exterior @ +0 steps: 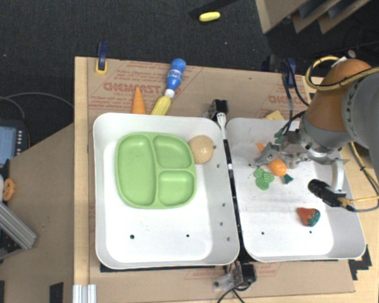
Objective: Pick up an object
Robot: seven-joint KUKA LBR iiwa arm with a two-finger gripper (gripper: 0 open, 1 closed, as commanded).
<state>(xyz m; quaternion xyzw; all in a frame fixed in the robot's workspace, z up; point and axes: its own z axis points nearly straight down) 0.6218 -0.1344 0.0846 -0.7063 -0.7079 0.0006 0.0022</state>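
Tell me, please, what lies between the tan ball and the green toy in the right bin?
In the camera view, only the bins' adjoining rims separate tan ball and green toy.

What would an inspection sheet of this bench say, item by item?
Surface: bench with left bin and right bin, both white.
Job's things: orange ball, green piece, red piece in right bin.
Clutter: green plate, beige ball in left bin; bottle, carrot behind it.
Grippers: pincer at the orange ball; grip unclear.
Cables: black cable on floor, left.
Surroundings: dark carpet; yellow item on it.
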